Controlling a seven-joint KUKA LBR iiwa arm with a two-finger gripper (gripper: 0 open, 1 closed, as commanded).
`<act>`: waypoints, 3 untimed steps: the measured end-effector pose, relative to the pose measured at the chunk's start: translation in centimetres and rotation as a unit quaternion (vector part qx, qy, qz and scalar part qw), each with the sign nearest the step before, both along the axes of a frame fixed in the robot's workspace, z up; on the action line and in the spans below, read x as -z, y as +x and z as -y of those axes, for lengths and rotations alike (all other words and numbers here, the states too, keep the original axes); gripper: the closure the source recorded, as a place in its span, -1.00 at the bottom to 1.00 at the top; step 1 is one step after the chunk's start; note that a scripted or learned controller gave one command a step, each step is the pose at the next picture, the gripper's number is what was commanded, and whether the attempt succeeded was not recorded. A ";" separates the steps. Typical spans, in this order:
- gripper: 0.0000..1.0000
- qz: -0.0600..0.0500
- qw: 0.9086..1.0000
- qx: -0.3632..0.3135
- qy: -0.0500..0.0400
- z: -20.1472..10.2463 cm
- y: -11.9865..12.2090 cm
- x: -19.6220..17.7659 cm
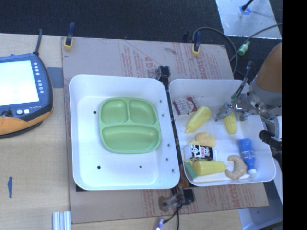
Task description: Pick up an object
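Observation:
The right bin [218, 85] holds several small objects. A yellow squeeze bottle [198, 119] lies tilted near its middle, with a red and white packet [184, 105] behind it. A yellow corn cob [230, 123] lies to the right, and a blue bottle [246, 154] lies near the right wall. At the front are a black and white carton [199, 152], a yellow block [208, 167], a tan croissant [235, 167] and a pale biscuit [206, 139]. My gripper [225, 112] hangs low in the bin, just above the corn cob and right of the squeeze bottle.
The left bin [84, 128] holds a green divided plate [129, 125]. A tablet-like pendant [21, 92] lies at the far left of the bench. Clamps and cables sit along the back edge [195, 46]. The arm's orange band [271, 68] rises at the right.

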State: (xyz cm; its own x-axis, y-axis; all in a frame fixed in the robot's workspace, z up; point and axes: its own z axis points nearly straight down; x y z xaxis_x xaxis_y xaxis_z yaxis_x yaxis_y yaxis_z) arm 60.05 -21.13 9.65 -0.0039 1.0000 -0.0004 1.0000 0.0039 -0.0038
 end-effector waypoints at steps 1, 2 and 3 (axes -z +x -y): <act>1.00 0.000 1.000 0.000 0.000 0.1 0.1 -1.1; 1.00 0.002 1.000 -0.001 0.000 -5.7 0.4 0.3; 1.00 0.001 1.000 0.000 0.001 -14.6 -0.9 -9.6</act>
